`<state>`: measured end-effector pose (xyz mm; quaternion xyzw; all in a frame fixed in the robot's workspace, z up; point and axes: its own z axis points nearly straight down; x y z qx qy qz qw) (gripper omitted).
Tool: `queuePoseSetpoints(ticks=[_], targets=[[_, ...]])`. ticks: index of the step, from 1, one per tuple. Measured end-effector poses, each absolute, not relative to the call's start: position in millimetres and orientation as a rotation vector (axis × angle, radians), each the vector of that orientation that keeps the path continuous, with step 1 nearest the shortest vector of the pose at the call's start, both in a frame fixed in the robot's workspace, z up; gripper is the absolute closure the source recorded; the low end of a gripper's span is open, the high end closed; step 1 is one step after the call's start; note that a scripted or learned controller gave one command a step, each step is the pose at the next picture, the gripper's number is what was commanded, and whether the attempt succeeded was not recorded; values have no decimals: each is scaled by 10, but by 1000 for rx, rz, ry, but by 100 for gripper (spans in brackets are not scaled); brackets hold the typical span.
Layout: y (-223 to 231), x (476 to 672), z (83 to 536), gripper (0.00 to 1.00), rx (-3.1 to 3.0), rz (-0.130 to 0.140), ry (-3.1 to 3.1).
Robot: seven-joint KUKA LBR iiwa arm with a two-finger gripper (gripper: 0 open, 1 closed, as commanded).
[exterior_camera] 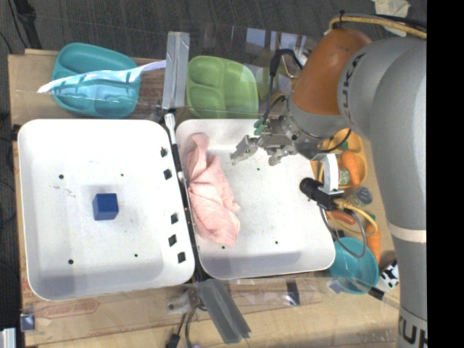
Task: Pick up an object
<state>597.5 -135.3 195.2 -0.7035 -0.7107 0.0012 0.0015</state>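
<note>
Lengthwise, pink cloth (211, 192) along right bin's (290, 252) left wall (crumpled).

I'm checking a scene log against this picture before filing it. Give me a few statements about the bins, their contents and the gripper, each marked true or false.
1. The blue cube lies in the left bin. True.
2. The pink cloth lies in the same bin as the blue cube. False: it lies in the right bin, along its left wall.
3. The gripper hangs over the right bin. True.
4. The gripper holds the pink cloth. False: it is apart from the cloth, to the cloth's right, with nothing seen between its fingers.
5. A green object sits beyond the bins' far edge. True.
</note>
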Motion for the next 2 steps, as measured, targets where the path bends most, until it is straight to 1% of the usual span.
queuePoseSetpoints(ticks=[1,2], targets=[[-1220,5654,935,0,-2021,-2,-2407],[-1222,5663,1038,100,-2015,-2,-2413]])
